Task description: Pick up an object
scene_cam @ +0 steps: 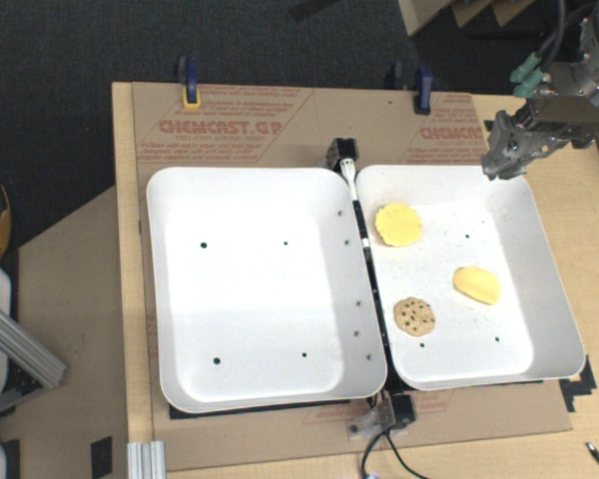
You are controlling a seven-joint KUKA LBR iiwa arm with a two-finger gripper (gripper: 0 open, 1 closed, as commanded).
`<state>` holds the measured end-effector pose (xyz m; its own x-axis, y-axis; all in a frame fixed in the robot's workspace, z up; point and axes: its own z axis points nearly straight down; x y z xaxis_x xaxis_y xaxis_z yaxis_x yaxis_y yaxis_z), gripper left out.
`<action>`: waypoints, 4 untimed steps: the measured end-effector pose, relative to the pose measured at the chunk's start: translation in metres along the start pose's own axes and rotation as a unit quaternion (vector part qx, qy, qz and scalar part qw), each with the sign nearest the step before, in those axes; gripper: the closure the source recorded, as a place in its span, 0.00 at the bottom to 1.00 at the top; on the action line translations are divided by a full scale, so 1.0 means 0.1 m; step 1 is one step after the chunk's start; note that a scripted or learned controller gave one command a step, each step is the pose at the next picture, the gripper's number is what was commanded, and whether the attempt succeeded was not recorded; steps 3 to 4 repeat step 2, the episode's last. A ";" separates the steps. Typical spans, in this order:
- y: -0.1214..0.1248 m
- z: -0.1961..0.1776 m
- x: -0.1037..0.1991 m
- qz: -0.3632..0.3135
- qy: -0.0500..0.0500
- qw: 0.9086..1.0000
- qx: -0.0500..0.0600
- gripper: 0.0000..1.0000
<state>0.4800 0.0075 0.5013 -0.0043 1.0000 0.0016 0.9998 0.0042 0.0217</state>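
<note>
Two flat white bins are seen side by side on the tabletop (130, 267), which is covered with brown board. On the left, the left bin (250, 287) is seen with only small dark dots on its floor. Next to it, the right bin (539, 297) is seen with three things inside. A speckled cookie (414, 316) is placed near the bin's left wall, toward the front. A flat round yellow piece (398, 225) is placed behind it, well apart. A yellow lump (476, 285) is placed further right, near the middle of the bin. At the far right, the gripper (503, 158) is held over the back right corner of the right bin, with nothing held between its fingers; how wide they are cannot be told.
</note>
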 end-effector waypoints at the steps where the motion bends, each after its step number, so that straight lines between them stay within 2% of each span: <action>1: 0.18 1.33 0.62 -0.001 -0.001 1.000 0.017 1.00; 2: -0.04 1.15 0.66 0.001 0.000 1.000 0.012 1.00; 4: -0.04 1.15 0.66 0.001 0.000 1.000 0.012 1.00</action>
